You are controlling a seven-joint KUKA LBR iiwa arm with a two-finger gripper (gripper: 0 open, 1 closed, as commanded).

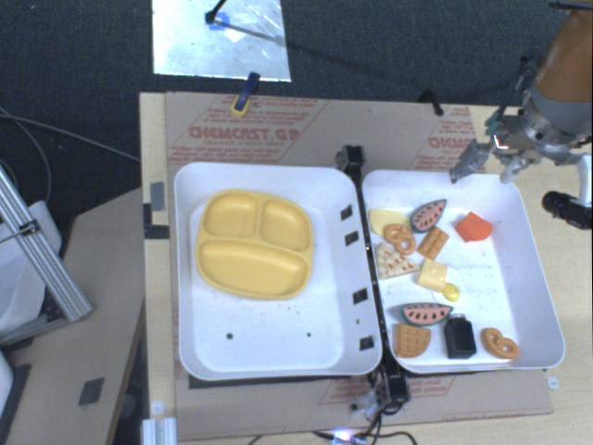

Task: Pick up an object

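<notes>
The right bin [542,290] holds several toy foods. Among them are a watermelon slice [428,215], an orange block [473,227], a pretzel [402,238], a cheese cube [432,274], a second watermelon slice [425,313], a black block [460,337] and another pretzel [500,344]. My gripper [488,166] hangs over the far edge of the right bin, up and to the right of the orange block. It is open, its two fingers spread with nothing between them.
The left bin [278,341] holds a yellow divided plate [255,244]. A black hinge strip [363,248] runs between the bins. A shiny sheet [222,26] lies on the dark floor beyond the bench. A metal frame [37,248] stands at the left.
</notes>
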